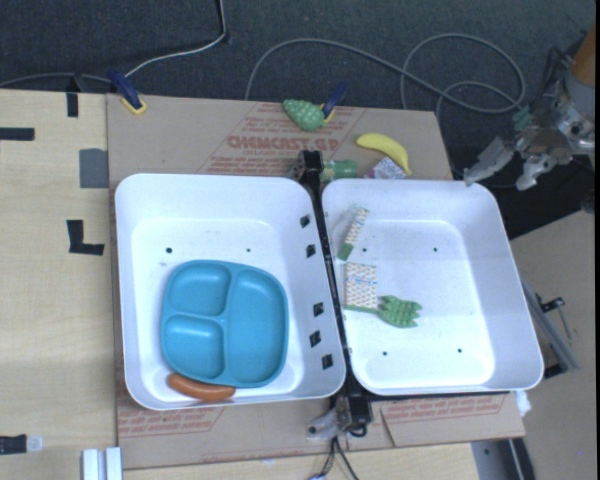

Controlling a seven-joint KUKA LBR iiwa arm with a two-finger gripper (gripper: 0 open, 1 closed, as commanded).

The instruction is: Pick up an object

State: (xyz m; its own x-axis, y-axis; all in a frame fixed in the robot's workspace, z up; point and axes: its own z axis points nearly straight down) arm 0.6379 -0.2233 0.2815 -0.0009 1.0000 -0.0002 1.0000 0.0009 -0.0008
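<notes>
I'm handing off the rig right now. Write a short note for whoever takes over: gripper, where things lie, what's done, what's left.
Gripper: outside the bins, above the right white bin's far right corner, holding nothing visible.
Left white bin: blue divided plastic plate, orange sausage-shaped toy at its near edge.
Right bin: green toy with a handle and two patterned pieces near the divider.
On the cardboard behind the bins: yellow toy banana, green knobbly toy.
Done: nothing picked yet.
Left: choose an object, descend, grasp, lift.
</notes>
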